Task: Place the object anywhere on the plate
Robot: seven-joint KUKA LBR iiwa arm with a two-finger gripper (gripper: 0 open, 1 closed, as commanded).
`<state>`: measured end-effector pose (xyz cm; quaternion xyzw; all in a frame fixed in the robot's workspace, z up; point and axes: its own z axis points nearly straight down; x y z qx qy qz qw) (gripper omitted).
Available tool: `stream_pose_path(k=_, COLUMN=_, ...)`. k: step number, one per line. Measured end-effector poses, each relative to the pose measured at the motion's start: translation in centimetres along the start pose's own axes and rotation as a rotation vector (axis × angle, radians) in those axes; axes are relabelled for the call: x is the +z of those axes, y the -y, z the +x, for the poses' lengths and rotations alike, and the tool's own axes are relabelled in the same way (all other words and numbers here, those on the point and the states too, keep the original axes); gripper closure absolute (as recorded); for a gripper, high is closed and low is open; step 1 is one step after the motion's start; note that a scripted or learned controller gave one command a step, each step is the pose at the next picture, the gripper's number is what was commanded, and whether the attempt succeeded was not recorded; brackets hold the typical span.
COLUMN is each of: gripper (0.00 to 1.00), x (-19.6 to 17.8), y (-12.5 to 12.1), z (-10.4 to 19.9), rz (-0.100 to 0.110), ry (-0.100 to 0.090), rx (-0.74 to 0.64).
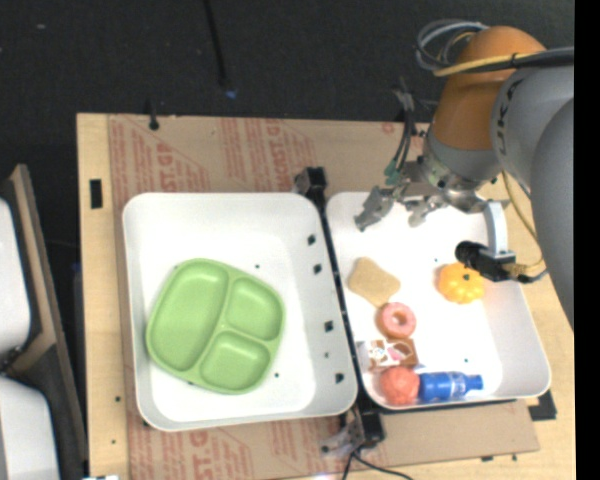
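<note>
Nothing sits on the plate (216,326) yet; the hand (400,206), fingers apart and holding nothing, hovers over the right bin (510,343).

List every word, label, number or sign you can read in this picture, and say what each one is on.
No text here can be read for sure.
Red print on the cardboard sheet under the bins: rows of repeated lettering, too blurred to read.
Small packet in the right bin: patterned print, too small to read.
Blue bottle: no legible label.
Green plate: no markings.
</note>
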<state>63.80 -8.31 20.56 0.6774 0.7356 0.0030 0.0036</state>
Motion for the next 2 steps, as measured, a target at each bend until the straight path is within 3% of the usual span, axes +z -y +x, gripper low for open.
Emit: stream_pose_path(k=2, gripper=0.0, x=0.48, y=0.21, z=-0.04, rz=0.009, ry=-0.001, rx=0.001)
